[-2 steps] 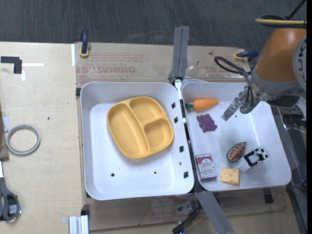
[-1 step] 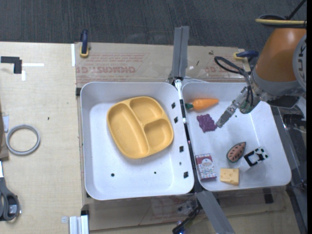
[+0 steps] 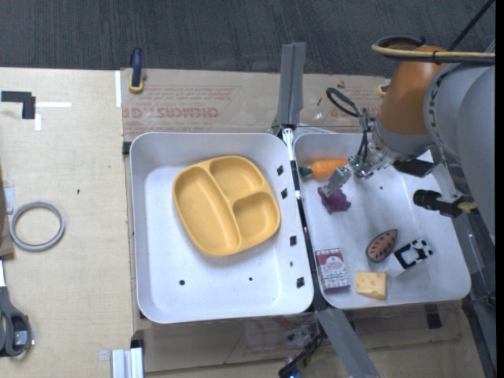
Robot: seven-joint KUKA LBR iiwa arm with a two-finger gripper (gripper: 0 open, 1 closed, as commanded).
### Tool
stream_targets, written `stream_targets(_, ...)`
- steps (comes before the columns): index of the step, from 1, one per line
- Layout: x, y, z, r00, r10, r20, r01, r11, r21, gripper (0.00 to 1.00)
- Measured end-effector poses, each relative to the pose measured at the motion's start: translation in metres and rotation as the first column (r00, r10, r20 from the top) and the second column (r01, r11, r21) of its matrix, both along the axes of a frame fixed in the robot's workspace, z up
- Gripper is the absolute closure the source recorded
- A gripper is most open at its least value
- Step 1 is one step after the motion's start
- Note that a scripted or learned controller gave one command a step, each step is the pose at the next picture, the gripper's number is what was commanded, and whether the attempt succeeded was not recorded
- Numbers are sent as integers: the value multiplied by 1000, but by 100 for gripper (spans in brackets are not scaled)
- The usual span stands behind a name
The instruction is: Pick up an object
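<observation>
Approach step: the tool [image 3: 340, 181], whose finger state cannot be told, hangs low in the right bin [image 3: 441, 250], just above the purple piece [image 3: 337, 201] and beside the carrot [image 3: 325, 168]; next it must descend and close on one.

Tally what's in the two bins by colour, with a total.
Yellow: 2, plate, cheese wedge
Orange: 1, carrot
Purple: 1, lump
Red: 1, small box
Brown and red: 1, oval slice
Black and white: 1, small piece
Total: 7
</observation>
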State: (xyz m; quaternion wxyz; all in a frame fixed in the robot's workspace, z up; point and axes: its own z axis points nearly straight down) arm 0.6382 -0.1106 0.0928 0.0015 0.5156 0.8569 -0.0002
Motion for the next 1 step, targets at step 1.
stream_targets(1, 1, 0, 10, 1000, 3, 1, -3, 1000, -2, 100)
